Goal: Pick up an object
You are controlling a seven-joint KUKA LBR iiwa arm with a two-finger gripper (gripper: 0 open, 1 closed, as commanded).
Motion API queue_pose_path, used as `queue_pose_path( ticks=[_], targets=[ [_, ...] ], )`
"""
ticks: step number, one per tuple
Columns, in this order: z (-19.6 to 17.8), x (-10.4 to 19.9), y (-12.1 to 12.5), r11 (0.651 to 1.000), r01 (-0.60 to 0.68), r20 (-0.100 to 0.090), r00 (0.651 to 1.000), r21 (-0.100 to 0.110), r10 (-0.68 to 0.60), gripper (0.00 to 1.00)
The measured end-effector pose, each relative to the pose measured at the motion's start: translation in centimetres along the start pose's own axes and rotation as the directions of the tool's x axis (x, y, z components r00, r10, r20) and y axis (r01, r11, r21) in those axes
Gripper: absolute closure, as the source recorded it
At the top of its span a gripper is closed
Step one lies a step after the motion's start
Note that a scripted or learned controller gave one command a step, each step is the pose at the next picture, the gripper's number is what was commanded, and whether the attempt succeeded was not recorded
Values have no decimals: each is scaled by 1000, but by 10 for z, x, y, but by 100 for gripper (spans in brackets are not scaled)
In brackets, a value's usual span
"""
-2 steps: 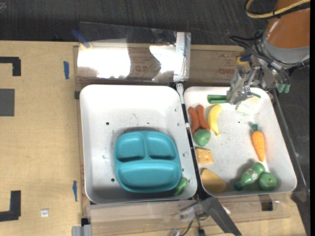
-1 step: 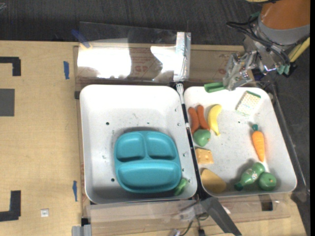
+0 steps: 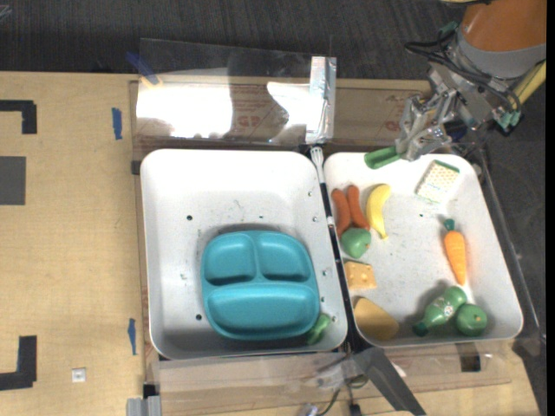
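On the bench, the arm (image 3: pixel 503 24) reaches over the right bin (image 3: pixel 499 258); its gripper (image 3: pixel 414 146) grips a green vegetable (image 3: pixel 381 156).

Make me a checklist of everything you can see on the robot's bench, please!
Surface: cardboard bench bearing two white bins, left bin, right bin.
Job's things: right bin holds banana, carrot, sausages, cheese wedge, green pepper; green piece on its far rim.
Clutter: teal divided tray in left bin.
Grippers: gripper above right bin's far edge.
Cables: black cables near arm.
Surroundings: clear plastic sheet behind bins.
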State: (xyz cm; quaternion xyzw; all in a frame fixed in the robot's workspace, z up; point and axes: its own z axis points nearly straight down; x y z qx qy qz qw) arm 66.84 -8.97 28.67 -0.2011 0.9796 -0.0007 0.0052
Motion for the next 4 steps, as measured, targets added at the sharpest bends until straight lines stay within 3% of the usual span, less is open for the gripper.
queue_pose_path(
  ticks=[1, 3, 4],
  targets=[
    [-14, -5, 12, 996, 84, 1, 996, 0, -84, 100],
    [-23, 9, -22, 992, 124, -1, 992, 0, -124, 100],
    [-25, 11, -26, 987, 161, 0, 987, 0, -161, 100]
  ],
)
